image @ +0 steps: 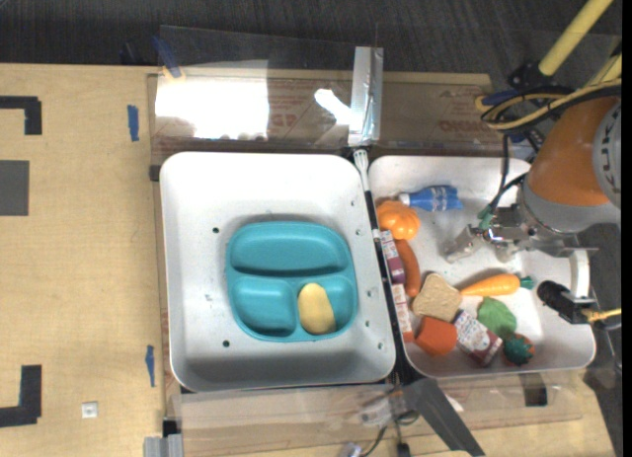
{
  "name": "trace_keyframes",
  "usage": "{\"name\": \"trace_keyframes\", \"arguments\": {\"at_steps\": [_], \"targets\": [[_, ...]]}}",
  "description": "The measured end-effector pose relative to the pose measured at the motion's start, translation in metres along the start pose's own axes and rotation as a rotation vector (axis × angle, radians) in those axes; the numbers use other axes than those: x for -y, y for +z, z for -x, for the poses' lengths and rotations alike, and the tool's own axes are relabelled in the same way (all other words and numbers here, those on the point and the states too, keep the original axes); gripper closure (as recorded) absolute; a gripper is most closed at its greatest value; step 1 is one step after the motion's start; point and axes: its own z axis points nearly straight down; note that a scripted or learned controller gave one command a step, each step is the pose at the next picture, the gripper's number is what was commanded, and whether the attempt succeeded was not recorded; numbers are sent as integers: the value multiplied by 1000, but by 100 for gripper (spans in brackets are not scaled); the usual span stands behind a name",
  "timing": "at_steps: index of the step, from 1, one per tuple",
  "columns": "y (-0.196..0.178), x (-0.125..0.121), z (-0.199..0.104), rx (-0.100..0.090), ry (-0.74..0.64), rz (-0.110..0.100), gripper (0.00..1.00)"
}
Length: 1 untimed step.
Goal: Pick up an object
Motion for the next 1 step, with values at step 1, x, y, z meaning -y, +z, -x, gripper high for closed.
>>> {"name": "trace_keyframes", "arguments": {"at_steps": [1], "targets": [[0, 0, -34, 0, 106, 0, 0]]}}
